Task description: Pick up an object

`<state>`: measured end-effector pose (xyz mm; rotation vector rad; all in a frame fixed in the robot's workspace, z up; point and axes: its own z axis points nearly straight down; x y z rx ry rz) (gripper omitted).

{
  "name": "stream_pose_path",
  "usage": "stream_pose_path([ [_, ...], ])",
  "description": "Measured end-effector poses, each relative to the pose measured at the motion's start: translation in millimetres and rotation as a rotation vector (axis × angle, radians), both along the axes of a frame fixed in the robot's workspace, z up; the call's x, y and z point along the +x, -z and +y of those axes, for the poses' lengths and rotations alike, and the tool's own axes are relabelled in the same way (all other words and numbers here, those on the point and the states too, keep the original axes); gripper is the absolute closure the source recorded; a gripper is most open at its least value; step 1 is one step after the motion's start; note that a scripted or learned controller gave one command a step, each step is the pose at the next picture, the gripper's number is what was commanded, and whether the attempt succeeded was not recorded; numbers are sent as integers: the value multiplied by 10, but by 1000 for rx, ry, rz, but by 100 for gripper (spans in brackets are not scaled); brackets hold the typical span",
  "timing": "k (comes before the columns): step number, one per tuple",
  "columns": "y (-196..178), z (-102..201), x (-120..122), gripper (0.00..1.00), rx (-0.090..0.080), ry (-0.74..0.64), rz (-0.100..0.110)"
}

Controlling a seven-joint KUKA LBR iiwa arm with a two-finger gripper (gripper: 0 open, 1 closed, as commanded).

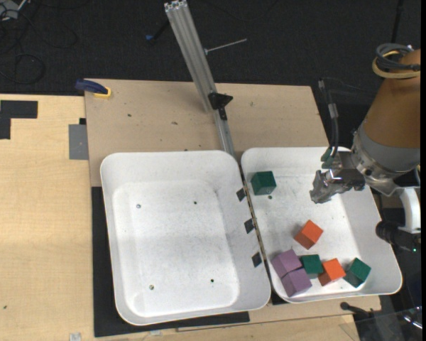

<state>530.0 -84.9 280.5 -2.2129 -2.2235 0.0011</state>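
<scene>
The right bin holds several small blocks. A green block lies near its far left corner. An orange block sits in the middle. Along the near edge lie two purple blocks, a small green block, another orange block and a green block. My gripper hangs over the right bin's far middle part, to the right of the first green block and above the middle orange block. I see nothing between its fingers.
The left bin lies beside the right one, with black clips along the shared rim. A slanted aluminium bar rises behind the bins. The arm's body covers the right bin's far right corner.
</scene>
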Motion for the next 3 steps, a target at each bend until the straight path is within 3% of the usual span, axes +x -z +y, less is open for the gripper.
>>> stream_pose_path([
  [1,102,492,13,100,0,1,0],
  [3,187,1412,322,100,-2,1,-1],
])
